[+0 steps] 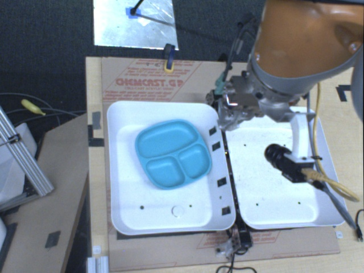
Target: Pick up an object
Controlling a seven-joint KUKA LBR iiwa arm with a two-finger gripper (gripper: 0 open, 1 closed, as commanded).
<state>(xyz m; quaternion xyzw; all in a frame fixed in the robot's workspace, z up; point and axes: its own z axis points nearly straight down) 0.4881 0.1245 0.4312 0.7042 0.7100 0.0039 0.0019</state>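
Blue plastic is what you see in the left white bin point(122, 209): a three-compartment plate point(173, 153) lying flat near its middle. Your grey-and-orange arm point(301, 33) reaches in from the right, and its gripper point(230, 110) hangs over the upper end of the seam between the two bins, apart from the plate. You cannot tell its state from this view

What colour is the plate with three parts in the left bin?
The divided plate is light blue, seen clearly in the overhead camera view.
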